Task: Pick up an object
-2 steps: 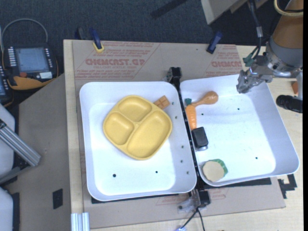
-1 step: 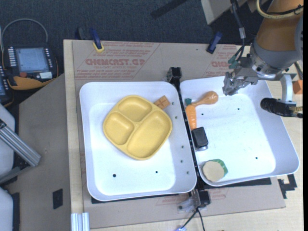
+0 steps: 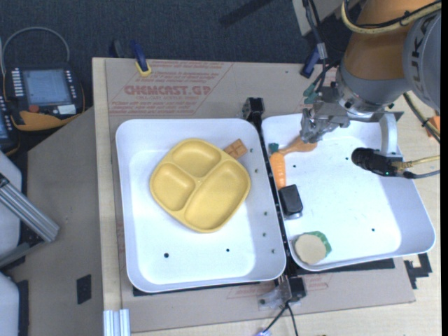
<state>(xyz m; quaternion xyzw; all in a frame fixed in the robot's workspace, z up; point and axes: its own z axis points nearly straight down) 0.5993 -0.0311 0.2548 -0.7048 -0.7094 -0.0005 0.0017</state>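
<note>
Currently, the gripper [image 3: 313, 133] is lowered into the right bin [image 3: 364, 208].
Its finger state cannot be told; an orange carrot [image 3: 278, 169] is seen just beside it.

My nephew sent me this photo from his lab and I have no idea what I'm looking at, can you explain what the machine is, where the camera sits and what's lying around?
This is one picture, taken by a camera fixed above a bench and looking down at a slant. The grey and orange shape at the top right is a robot arm. At its end sits a gripper, a two-fingered claw for picking things up. It hangs low over the right bin, just above an orange piece; I cannot tell whether it is holding anything.

Two shallow white bins stand side by side. The left bin holds a yellow divided plate with a small brown block at its upper edge. Along the right bin's left side lie a carrot, a black block and a round tan and green item.
</note>
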